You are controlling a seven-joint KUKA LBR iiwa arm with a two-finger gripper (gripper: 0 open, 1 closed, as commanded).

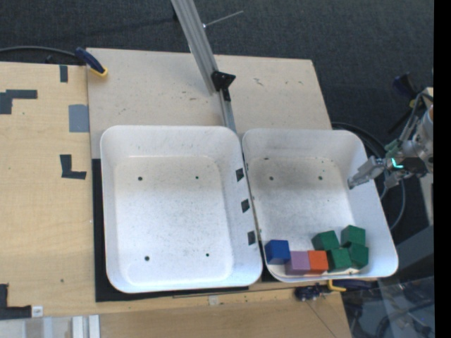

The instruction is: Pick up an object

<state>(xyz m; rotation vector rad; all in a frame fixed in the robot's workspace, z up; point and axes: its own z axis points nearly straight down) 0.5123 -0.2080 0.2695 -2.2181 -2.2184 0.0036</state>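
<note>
- Near corner of right bin point(366, 210): blue block point(277, 251), purple block point(300, 261), orange block point(318, 260) and green blocks point(344, 246), clustered and touching
- Right rim, farther back: pincer point(363, 172), finger state indiscernible
- Left bin point(169, 206) alongside, on the table point(162, 86)

The objects to pick are small coloured blocks lying together in the near right corner of the right bin point(366, 189), close to its front wall. From left to right there is a blue cube point(277, 251), then a purple block point(300, 261) touching an orange block point(318, 260). To their right, several green blocks point(342, 247) sit in a tight cluster, some tilted and pressed against each other, next to the right wall of the bin
</note>
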